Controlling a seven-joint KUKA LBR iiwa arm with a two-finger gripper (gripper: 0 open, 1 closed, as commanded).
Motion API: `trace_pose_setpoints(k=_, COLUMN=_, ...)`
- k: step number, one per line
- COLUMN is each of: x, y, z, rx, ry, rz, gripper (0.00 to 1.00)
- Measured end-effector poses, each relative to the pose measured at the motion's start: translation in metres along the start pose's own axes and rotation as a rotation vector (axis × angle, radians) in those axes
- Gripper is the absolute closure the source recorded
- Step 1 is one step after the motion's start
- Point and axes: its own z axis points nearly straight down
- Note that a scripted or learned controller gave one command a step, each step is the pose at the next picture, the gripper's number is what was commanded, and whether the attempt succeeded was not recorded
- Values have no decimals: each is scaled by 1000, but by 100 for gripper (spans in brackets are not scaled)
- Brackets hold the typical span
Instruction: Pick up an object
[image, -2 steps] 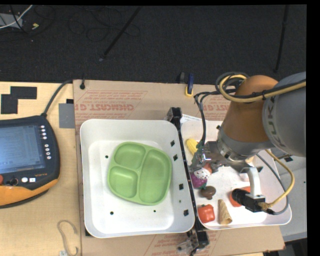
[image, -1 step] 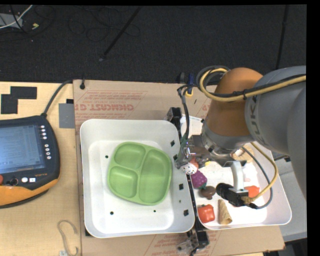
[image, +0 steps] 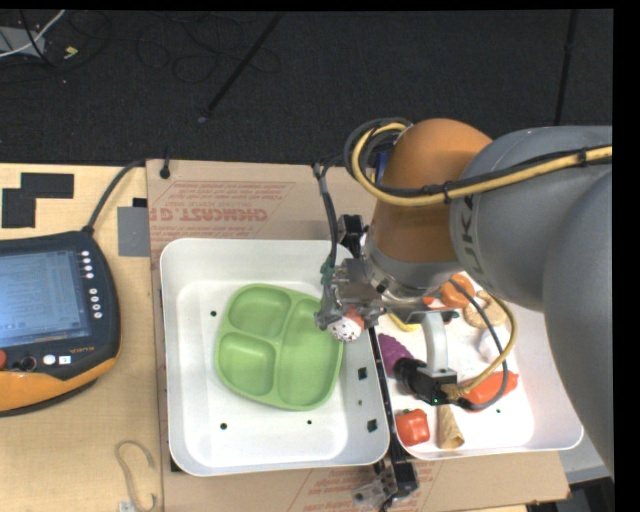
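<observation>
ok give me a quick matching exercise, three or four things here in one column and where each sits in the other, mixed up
Things:
1. green divided plate
2. purple item
3. tablet controller
4. gripper

Places:
a. on the bench, left of both bins
b. right bin
c. left bin
d. over the green plate's right edge

Pairs: 1-c, 2-b, 3-a, 4-d

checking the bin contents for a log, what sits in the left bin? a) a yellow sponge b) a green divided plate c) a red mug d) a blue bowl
b: a green divided plate with three compartments lies in the left bin, close to its right wall.
</observation>
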Motion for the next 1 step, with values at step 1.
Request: trace_pose_setpoints(k=1, x=-1, y=-5, z=21, rx=4, ry=-3, rz=4, gripper=100)
